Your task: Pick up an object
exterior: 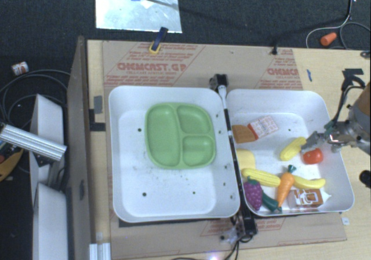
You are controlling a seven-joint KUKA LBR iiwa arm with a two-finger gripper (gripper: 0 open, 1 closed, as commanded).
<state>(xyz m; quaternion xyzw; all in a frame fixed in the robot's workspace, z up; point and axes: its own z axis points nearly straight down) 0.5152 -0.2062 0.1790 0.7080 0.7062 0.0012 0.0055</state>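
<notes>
The right bin (272, 102) holds several toy foods: a red tomato (313, 156), a small yellow fruit (293, 149), an orange carrot (284, 187), purple grapes (253, 194), two long yellow pieces (261, 176) (310, 183), a pale yellow block (244, 158), an orange-and-white packet (255, 130) and a small carton (307, 198). My gripper (330, 137) hangs over the bin's right side, just above and to the right of the tomato. Nothing visibly hangs from it.
The left bin (130, 195) holds a green divided plate (179, 136). A black clamp (219, 83) sits at the far end of the ridge where the bins meet. Cardboard lines the bench (174, 62) behind the bins. Cables (23, 94) and grey equipment (35, 143) lie at the left.
</notes>
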